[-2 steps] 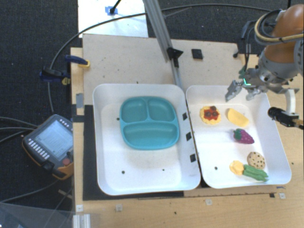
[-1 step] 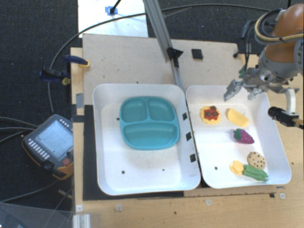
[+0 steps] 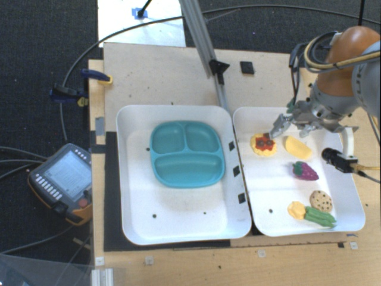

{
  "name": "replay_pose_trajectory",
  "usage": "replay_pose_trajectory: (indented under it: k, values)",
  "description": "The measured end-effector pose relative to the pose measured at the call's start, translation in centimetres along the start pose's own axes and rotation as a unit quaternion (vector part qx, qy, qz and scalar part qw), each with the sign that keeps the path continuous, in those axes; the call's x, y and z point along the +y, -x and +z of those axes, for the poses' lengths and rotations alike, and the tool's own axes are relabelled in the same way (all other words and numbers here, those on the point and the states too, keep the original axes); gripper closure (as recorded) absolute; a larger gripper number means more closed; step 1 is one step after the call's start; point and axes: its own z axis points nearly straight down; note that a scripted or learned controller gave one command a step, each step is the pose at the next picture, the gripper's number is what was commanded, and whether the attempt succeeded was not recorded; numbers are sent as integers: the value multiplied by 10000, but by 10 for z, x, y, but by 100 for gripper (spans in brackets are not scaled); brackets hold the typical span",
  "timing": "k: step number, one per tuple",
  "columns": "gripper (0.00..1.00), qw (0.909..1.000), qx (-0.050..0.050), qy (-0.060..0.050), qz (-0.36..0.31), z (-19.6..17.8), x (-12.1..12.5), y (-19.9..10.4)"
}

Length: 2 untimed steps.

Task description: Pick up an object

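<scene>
We see a grey arm (image 3: 363,79) with rounded housings and a glossy orange band (image 3: 352,43) capping its upper joint. Black cables (image 3: 312,49) loop beside that band. Lower down, the wrist narrows to a metal claw (image 3: 278,126) of pale grey parts, with a dark cylinder (image 3: 336,158) jutting from its side.

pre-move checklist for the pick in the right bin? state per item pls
1. Gripper over a target: ok, at the upper edge of the pizza toy.
2. Finger opening: cannot tell.
3. Object between fingers: not ok, none seen.
4. Neighbour spacing: ok, yellow piece lies apart from the pizza toy.
5. Right bin wall clearance: ok, target sits away from the rim.
6. Teal plate out of the way: ok, in the left bin.
</scene>
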Motion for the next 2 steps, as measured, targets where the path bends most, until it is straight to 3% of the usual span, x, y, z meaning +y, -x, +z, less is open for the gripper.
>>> replay_pose_trajectory:
  k: [1,2]
  values:
    - [0,10000,-3,3,5,54,6,9]
    - [0,10000,-8,70,4,64,10,9]
